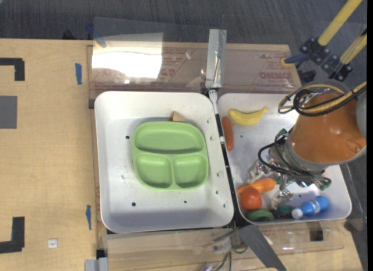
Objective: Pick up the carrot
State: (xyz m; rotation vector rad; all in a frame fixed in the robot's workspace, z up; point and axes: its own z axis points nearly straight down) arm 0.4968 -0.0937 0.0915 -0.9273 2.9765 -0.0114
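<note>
The carrot is a slim red-orange piece lying lengthwise against the left wall of the right bin, near its back half. My gripper hangs low over the front of the same bin, under the arm's orange band. It is well in front of and to the right of the carrot, among a cluster of toys. Cables and the wrist cover most of it.
A yellow banana lies at the back of the right bin. Near the gripper are a red-orange round fruit, a small orange piece, a green item and a blue-and-white bottle. The left bin holds a green divided plate.
</note>
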